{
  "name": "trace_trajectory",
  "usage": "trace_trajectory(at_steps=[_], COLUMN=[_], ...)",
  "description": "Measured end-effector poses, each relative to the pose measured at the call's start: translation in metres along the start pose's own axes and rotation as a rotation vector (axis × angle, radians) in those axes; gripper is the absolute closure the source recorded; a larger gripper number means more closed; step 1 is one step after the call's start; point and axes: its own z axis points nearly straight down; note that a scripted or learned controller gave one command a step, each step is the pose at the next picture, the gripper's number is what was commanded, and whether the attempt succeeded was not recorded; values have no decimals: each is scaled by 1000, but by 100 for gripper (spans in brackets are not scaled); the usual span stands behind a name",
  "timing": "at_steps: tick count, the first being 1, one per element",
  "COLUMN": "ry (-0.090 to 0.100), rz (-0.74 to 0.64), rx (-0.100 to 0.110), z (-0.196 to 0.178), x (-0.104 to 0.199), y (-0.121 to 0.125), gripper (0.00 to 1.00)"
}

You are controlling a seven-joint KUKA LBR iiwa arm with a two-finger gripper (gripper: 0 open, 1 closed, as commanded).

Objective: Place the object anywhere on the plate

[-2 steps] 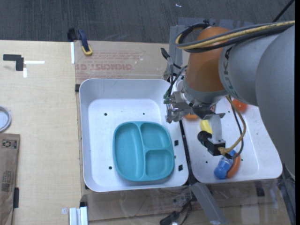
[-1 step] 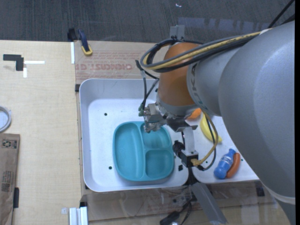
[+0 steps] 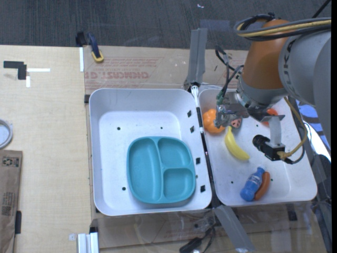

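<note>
From the camera above the bench, my arm (image 3: 284, 62) reaches in from the right, the orange band bulging over the far end of the right bin (image 3: 295, 191). My gripper (image 3: 225, 117) hangs low over that bin's far left corner, just beside an orange (image 3: 210, 121) that sits against the bin wall. Whether my hand is wide, narrow or closed on anything I cannot tell — the wrist hides too much from this angle.

Near the gripper, toward the camera, a yellow banana (image 3: 236, 145) lies on the bin floor, apart from the orange. Further toward the near edge a blue bottle (image 3: 252, 184) lies tilted, touching an orange-red object (image 3: 263, 185) at its right side. Something small and orange-red (image 3: 271, 111) peeks out from behind my wrist.

The left bin (image 3: 105, 141) holds the teal plate (image 3: 160, 169) — a three-compartment one, lying flat in the near half of the bin. Nothing rests in its compartments.
</note>
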Motion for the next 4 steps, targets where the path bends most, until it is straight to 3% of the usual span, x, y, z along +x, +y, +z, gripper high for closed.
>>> trace_trajectory(at_steps=[1, 2, 3, 4], ry=[2, 0, 2, 0], rz=[-151, -398, -538, -810], rx=[2, -1, 1, -3], z=[0, 34, 55, 32], x=[70, 126, 121, 180], y=[-32, 24, -42, -12], gripper=[100, 100, 100, 100])
